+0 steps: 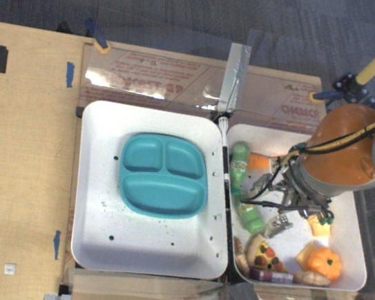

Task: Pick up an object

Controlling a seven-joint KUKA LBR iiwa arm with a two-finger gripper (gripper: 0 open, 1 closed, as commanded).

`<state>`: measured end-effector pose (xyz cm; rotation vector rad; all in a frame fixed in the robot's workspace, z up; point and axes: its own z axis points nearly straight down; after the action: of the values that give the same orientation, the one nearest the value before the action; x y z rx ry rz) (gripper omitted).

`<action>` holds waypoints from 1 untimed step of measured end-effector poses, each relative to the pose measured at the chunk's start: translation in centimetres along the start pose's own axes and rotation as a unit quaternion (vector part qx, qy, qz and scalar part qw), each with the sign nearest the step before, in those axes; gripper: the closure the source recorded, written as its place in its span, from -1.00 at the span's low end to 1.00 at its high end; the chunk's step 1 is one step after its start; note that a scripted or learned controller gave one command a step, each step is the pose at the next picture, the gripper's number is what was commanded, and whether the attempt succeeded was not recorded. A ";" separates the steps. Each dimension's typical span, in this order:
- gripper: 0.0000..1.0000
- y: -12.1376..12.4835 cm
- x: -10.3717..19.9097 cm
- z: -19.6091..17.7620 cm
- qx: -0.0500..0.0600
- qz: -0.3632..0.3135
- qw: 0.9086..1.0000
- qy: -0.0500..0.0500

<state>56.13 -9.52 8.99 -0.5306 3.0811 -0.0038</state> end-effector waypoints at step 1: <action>-1.00 0.4 0.7 0.0 0.001 0.017 1.000 -0.001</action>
<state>55.29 -9.38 9.01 -0.4767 3.0878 -0.0047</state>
